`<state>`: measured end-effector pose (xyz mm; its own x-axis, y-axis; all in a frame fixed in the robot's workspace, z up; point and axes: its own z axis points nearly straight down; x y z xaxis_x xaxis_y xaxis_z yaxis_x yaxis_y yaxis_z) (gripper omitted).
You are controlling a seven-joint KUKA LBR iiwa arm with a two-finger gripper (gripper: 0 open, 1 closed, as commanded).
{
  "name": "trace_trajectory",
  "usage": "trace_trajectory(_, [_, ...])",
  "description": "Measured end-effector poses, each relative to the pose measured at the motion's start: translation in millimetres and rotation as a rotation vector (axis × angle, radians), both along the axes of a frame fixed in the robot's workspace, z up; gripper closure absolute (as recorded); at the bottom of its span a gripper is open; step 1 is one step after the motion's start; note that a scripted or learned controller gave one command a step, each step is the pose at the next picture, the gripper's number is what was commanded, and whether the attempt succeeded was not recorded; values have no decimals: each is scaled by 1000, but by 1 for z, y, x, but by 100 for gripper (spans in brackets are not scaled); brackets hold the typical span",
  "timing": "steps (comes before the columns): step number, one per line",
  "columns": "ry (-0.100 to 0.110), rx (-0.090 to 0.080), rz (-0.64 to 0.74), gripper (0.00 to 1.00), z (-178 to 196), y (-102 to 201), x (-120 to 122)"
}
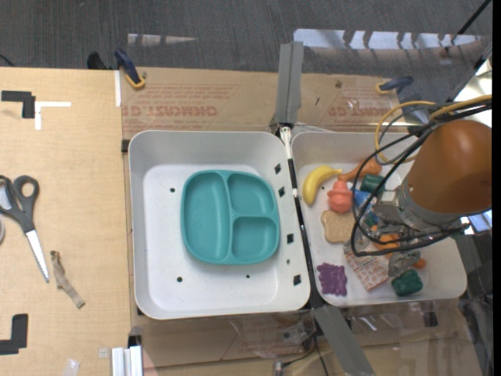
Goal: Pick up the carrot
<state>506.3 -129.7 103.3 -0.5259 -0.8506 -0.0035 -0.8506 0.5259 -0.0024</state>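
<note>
Much of the carrot hides behind the arm.

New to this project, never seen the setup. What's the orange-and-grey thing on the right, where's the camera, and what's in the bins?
The big grey and orange shape is a robot arm reaching in from the right, seen from above, so you mostly look down on its wrist and cables. Its gripper sits underneath and is hidden, so I can't tell whether it holds anything.

The single camera is fixed above the bench and looks down at a slant.

There are two shallow white bins. The left bin holds a teal divided plate. The right bin holds toy food: a banana, purple grapes, a slice of bread, something green, and an orange piece, probably the carrot, poking out beside the arm.

Scissors lie on the wooden board at left.
</note>
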Motion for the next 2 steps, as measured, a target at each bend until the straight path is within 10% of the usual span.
trace_trajectory(1, [-4, -2, -91, 0, -8, -42, 26])
trace_trajectory(2, [-40, 0, -311, 0, -2, -60, -2])
